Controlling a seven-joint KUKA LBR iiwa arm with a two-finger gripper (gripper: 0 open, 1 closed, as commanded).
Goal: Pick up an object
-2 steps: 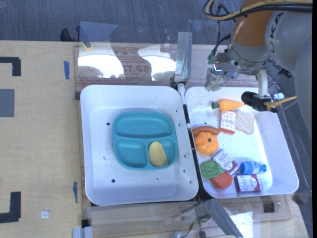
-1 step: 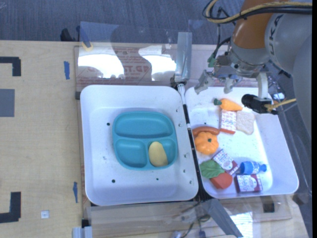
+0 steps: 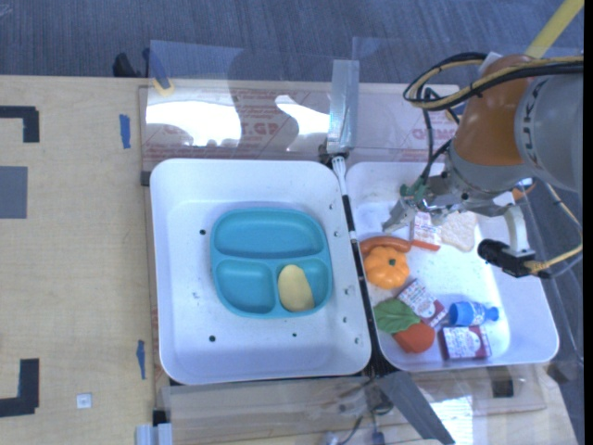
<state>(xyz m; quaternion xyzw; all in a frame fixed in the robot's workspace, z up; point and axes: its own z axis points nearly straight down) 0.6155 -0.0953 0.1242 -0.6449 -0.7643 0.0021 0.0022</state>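
Over the right bin (image 3: 542, 336), gripper (image 3: 428, 213) low among clutter beside orange pumpkin (image 3: 386, 267); grip state impossible to tell, fingertips hidden. Arm (image 3: 528, 119) cut off at right.

A left bin (image 3: 176, 276) is set on the wooden bench (image 3: 74, 248), and a right bin (image 3: 533, 327) is placed just beside it. Inside the left bin a blue tray (image 3: 269, 239) with compartments is seen. Behind the left bin, a clear plastic sheet (image 3: 236, 119) is fixed.
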